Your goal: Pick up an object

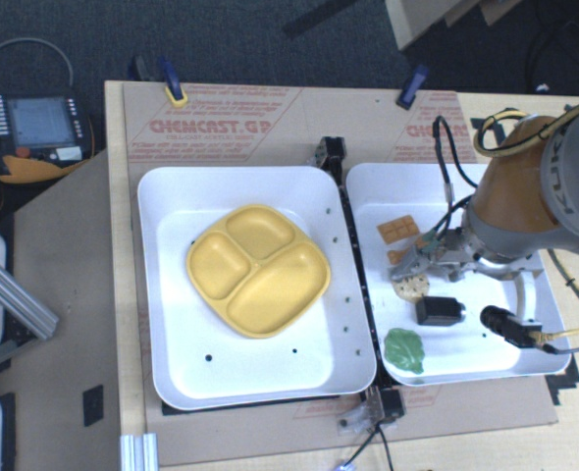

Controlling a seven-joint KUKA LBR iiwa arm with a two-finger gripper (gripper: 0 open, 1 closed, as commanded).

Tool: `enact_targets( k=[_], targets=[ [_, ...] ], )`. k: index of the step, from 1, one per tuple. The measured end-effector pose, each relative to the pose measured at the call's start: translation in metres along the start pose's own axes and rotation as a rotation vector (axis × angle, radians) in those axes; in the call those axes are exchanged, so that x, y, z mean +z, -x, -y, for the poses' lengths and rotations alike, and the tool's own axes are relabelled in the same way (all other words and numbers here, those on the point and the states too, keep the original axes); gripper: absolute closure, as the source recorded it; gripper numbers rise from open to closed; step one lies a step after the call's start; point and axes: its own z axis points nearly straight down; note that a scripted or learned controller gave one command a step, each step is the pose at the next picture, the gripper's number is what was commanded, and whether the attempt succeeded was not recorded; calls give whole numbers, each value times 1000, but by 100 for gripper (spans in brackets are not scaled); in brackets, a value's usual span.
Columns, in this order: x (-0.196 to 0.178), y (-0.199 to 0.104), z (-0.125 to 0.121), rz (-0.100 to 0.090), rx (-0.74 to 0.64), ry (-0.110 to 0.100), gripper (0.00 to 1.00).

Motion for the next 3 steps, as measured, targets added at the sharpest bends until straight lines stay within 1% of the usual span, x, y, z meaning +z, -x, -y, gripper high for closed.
enact_targets(
  k=[1,2,3],
  targets=[
    [-16,-1,-4,2,-3,13,100],
    [-63,-7,1,5,-3,4,100],
    [-107,-13,0,5,-3,4,100]
  ],
)
